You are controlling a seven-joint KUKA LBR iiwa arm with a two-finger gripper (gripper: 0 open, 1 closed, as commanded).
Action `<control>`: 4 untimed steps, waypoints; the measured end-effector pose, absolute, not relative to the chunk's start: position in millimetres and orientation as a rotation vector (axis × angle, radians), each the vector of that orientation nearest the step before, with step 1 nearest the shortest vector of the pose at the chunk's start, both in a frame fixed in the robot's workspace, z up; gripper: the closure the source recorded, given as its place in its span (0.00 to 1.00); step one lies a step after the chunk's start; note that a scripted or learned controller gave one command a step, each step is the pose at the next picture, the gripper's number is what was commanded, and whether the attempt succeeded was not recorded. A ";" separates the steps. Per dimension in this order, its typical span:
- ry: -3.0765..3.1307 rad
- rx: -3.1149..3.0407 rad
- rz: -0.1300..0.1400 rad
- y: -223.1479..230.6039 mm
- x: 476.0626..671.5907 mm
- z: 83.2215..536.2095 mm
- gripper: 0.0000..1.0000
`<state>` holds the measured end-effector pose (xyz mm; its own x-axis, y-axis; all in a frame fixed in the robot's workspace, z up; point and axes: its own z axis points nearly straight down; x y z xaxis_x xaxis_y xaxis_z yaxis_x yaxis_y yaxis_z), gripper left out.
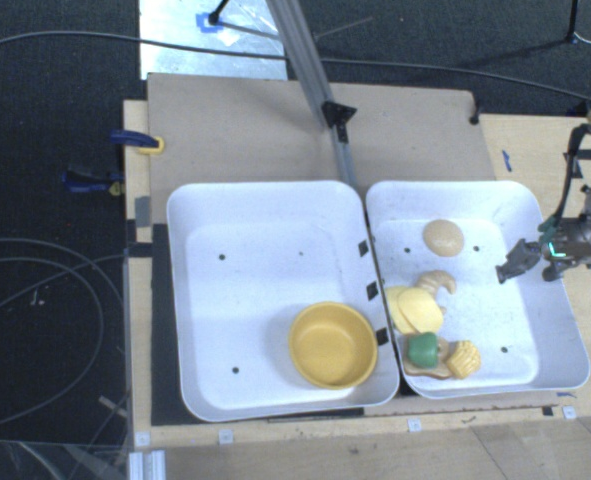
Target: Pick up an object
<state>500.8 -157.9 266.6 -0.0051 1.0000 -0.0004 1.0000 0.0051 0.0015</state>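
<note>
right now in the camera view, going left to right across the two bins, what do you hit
yellow bowl → green toy piece → round beige ball → gripper

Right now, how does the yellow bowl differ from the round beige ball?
The yellow bowl is larger and hollow; the round beige ball is smaller and solid-looking. The bowl lies in the left bin, the ball in the right bin. The bowl is deeper yellow, the ball paler. Both are round in outline.
</note>
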 end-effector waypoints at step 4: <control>2.224 2.223 -0.003 -170.6 502.7 111.2 0.00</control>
<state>502.7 -170.6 111.2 -0.0003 1.0000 0.0007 1.0000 0.0003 -0.0030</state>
